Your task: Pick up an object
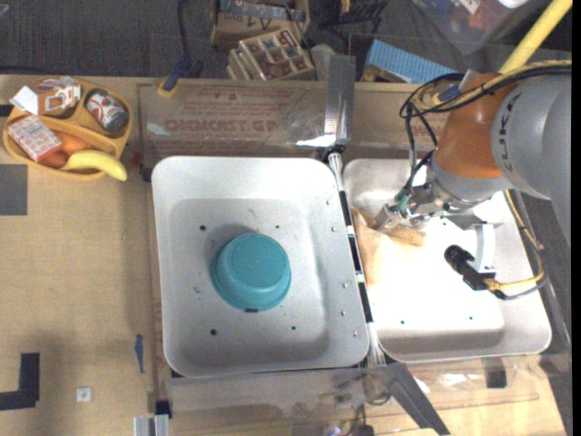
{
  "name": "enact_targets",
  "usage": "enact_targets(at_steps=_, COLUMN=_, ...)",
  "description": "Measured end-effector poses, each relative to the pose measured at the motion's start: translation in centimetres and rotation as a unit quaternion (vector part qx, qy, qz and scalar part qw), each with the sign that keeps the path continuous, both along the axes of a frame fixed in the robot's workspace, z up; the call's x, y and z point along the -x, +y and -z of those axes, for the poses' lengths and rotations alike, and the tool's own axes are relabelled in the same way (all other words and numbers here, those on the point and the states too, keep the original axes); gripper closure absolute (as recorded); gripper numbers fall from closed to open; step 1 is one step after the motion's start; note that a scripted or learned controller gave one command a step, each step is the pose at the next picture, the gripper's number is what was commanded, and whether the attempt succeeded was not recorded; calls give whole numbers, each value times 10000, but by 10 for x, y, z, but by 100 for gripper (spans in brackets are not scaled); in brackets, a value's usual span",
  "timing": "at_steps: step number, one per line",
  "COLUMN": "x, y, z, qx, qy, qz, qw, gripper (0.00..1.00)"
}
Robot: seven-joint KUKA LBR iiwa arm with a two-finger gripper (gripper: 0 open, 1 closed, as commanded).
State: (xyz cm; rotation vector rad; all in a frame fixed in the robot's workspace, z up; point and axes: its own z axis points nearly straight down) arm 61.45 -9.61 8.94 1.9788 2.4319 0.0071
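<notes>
A teal bowl (252, 271) lies upside down in the middle of the left white bin (182, 189). In the right white bin (454, 334), a small tan object (406, 236) lies near the far left corner. My gripper (401, 211) hangs low over that corner, just above and touching or nearly touching the tan object. The grey arm with its orange band (472, 143) reaches in from the upper right and hides the bin's back edge. Whether the tan object is gripped is unclear.
A black part with a yellow cable (467, 266) hangs over the middle of the right bin. A yellow tray of toy food (64, 130) sits on the bench at the far left. Cardboard and clutter (263, 53) lie behind the bins.
</notes>
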Motion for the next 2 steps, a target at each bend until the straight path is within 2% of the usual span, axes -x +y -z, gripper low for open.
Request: enact_targets(at_steps=2, x=0, y=0, z=0, qx=0, qy=0, qz=0, qw=10000, gripper=0)
